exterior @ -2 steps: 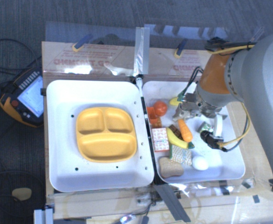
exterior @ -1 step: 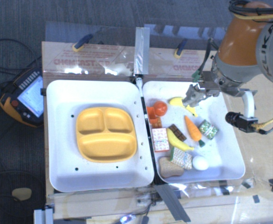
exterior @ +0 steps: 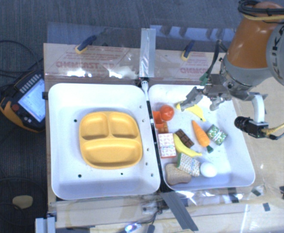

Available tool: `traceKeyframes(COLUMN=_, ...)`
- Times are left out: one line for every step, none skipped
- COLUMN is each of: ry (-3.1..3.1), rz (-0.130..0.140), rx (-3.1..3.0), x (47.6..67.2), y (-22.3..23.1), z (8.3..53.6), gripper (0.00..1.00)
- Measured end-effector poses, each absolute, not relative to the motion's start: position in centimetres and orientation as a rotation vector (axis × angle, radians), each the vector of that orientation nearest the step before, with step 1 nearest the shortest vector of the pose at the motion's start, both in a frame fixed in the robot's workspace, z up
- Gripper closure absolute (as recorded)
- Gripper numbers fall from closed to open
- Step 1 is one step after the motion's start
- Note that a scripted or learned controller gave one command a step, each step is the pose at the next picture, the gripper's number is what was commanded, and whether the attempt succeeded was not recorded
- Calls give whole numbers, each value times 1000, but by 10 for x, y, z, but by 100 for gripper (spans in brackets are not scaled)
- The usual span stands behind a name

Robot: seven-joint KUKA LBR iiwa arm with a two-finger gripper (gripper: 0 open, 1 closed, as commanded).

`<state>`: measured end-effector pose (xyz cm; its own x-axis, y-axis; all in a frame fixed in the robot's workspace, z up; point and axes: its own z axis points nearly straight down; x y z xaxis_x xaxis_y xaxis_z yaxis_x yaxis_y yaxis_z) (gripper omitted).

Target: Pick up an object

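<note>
Yellow sectioned tray (exterior: 111, 140) lies alone in left white bin (exterior: 59, 178), three compartments, roughly centred. Clear plastic sheet (exterior: 108, 57) covers cardboard panel behind both bins. Two yellow-handled clamps (exterior: 86, 43) (exterior: 186, 51) at rear edge, one behind each bin. Metal strip (exterior: 147, 52) stands between bins at back. Handheld pendant with lit screen (exterior: 28, 101) rests on dark carpet (exterior: 16, 13) at left, black cable looping beside it.

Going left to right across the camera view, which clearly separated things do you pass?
Handheld controller → yellow divided tray in the left bin → red tomato → carrot → green patterned block → black camera on the arm.
</note>
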<state>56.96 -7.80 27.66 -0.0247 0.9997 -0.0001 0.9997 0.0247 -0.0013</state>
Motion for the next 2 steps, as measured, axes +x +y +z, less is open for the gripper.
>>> traceKeyframes(ry=-2426, rz=3, rx=-1992, x=572, y=-47, z=214, gripper=0)
traceKeyframes(ry=-2529, rz=4, rx=-1865, x=601, y=-112, z=169, gripper=0)
